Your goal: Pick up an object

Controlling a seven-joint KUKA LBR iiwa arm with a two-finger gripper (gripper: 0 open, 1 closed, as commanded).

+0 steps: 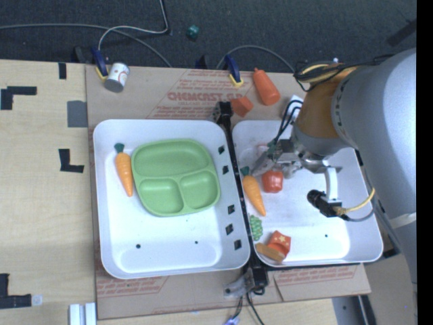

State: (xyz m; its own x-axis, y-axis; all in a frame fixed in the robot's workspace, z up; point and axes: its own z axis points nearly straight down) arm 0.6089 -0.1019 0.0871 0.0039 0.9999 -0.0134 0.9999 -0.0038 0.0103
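My gripper hangs low over the left part of the right bin, reaching in from the right. Directly under and in front of it lies a small red tomato-like object, partly covered by the gripper. Whether that object is touched or held, I cannot tell. An orange carrot lies just left of it, by the bin's left wall. A red and orange piece rests near the front edge, with a small green item beside it.
The left bin holds a green divided plate and a small carrot. Behind the bins on the cardboard lie an orange carrot, a small red piece and a can. The arm's bulk covers the right bin's far right.
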